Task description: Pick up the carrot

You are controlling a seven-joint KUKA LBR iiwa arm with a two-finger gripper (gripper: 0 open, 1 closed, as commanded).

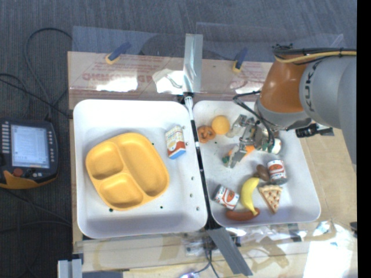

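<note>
Down low in the right bin [307,172] already, claw [243,142] hanging right over the clutter. Carrot [247,150] looks like that little orange sliver tucked just under the claw's tip, touching it or near enough. Honestly can't tell if the claw is open, closed or actually gripping anything; too small and too much metal in the way. No calling it a grab yet.

Tips for doing this bit well, just a guess from this angle:

- Line up across the carrot's thin side, not along its length, otherwise likely to squirt out.
- Go straight down, no sideways drag. Orange ball [220,124] sits just off to the claw's left and a bit further back, and a green and white thing [272,143] is snug on the claw's right. Easy to nudge either.
- Close gently, then lift slowly and check for orange in the grip before swinging away.
- Small can [276,170] and banana [250,193] sit nearer the front than the claw, well out of the way, so a straight vertical lift should stay safe.

Biggest risk: pinching air, or rolling the carrot away towards the divider.
</note>
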